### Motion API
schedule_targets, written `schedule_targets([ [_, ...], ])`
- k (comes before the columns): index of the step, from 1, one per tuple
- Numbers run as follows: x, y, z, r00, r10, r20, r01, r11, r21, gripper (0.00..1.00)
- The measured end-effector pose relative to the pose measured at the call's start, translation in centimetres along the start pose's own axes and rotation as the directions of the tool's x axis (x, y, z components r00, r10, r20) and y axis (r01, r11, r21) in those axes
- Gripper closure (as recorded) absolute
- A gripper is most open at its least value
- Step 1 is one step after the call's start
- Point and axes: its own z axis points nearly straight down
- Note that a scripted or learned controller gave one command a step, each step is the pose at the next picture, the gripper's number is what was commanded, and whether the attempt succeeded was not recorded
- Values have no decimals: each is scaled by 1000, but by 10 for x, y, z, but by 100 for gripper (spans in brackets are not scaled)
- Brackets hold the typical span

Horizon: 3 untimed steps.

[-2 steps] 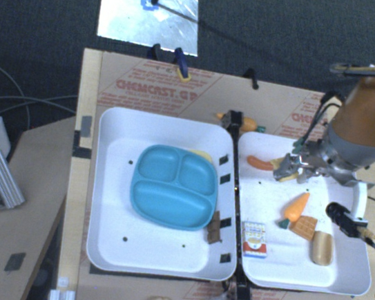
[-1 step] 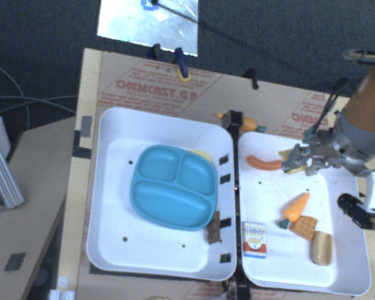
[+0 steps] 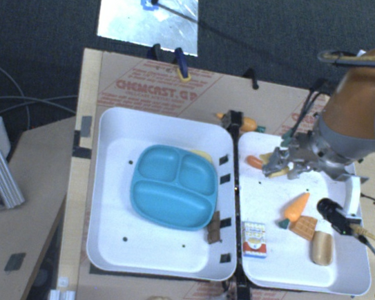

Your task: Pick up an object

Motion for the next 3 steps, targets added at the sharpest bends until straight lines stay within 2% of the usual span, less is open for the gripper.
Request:
schedule_targets([
  [1,45,-11,-3,1000,0,0,0,1000,0,100],
  [2,105,-31,8,1000,-1,-1,1,1000,2,100],
  [3,129,-34,22,1000,2,2,-2,1000,3,100],
])
